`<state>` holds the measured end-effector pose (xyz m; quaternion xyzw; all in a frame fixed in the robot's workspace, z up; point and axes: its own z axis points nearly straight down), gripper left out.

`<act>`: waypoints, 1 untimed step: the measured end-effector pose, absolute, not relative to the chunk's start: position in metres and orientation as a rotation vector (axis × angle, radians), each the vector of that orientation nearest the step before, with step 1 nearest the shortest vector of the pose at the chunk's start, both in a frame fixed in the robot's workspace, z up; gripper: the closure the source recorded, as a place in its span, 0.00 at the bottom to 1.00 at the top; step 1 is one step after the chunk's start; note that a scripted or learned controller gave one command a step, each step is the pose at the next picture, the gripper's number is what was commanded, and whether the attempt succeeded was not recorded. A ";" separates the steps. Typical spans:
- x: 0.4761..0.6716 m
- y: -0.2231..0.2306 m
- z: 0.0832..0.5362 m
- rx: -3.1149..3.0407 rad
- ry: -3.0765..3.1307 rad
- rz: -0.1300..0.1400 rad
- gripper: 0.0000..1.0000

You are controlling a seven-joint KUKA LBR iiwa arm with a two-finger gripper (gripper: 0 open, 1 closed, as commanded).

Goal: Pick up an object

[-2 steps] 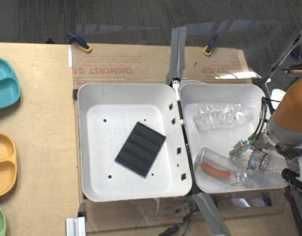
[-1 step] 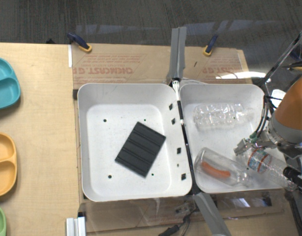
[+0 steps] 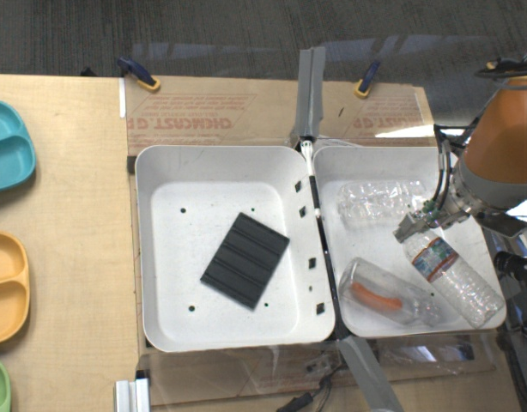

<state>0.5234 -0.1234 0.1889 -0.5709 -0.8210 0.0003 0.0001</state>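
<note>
Dark grey carpet runs behind a bench covered with brown cardboard (image 3: 246, 114), held down by two clamps at the far edge. Two shallow white bins sit side by side on it. A black ribbed rectangular pad (image 3: 245, 259) lies tilted near the middle of the left bin (image 3: 160, 178). Three clear items lie in the right bin (image 3: 332, 174): a crumpled clear plastic container (image 3: 379, 202) toward the far side, a clear plastic cup (image 3: 385, 294) on its side with something orange inside, and a clear water bottle (image 3: 452, 277) with a red and blue label, lying slantwise toward the near right corner.

Reaching in from the right, the arm brings the gripper (image 3: 420, 221) down over the right bin, right at the bottle's cap end; whether its tips are spread or pinched together cannot be told. On the bare wood at left sit a teal tray (image 3: 8, 148), an orange tray (image 3: 4, 286) and a green one at the edge.
</note>
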 end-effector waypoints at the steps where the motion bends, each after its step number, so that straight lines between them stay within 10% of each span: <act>1: 0.618 -0.082 0.191 -2.041 -2.388 0.003 1.00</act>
